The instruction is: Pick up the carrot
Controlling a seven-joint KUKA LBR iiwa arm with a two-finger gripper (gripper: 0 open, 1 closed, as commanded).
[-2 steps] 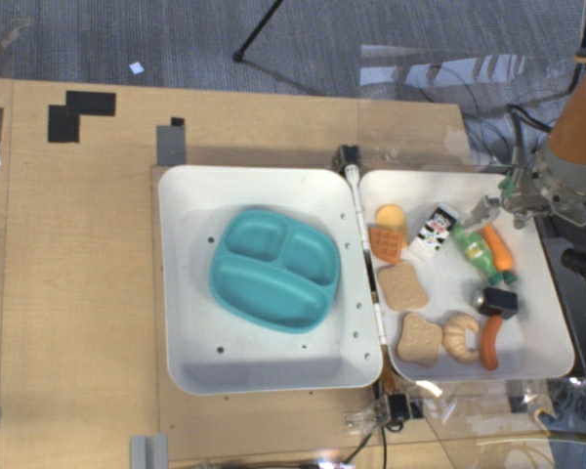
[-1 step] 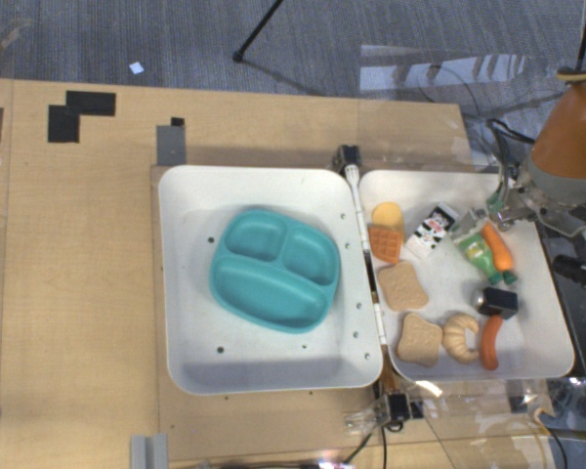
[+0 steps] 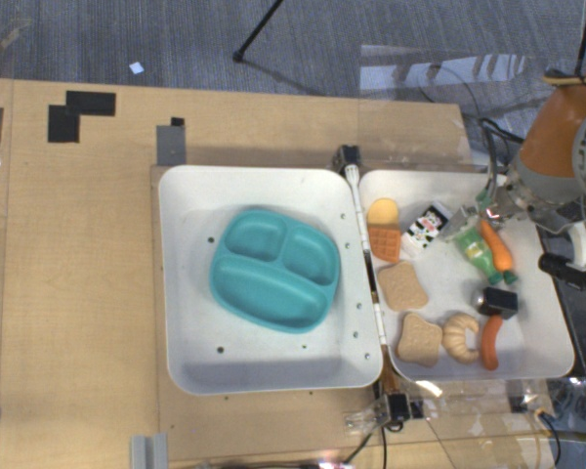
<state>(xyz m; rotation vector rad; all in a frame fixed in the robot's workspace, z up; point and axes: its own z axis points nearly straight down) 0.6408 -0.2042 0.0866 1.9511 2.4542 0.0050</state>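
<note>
The floor (image 3: 176, 18) along the top of the view is grey carpet with a fine ribbed texture. A thin dark rod (image 3: 269, 16) slants across it, ending near the bench edge, and a small white scrap (image 3: 137, 67) lies on the carpet at upper left. The bench (image 3: 68, 291) has a light wood-grain surface. Black rectangular patches (image 3: 78, 113) mark its upper left area. A clear panel (image 3: 420, 96) at upper right reflects bright light. Cables (image 3: 391, 428) run along the bench's lower edge.

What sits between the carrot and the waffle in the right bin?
In the camera view, a green bottle beside the carrot, then a small black-and-white pack, then the waffle.
</note>
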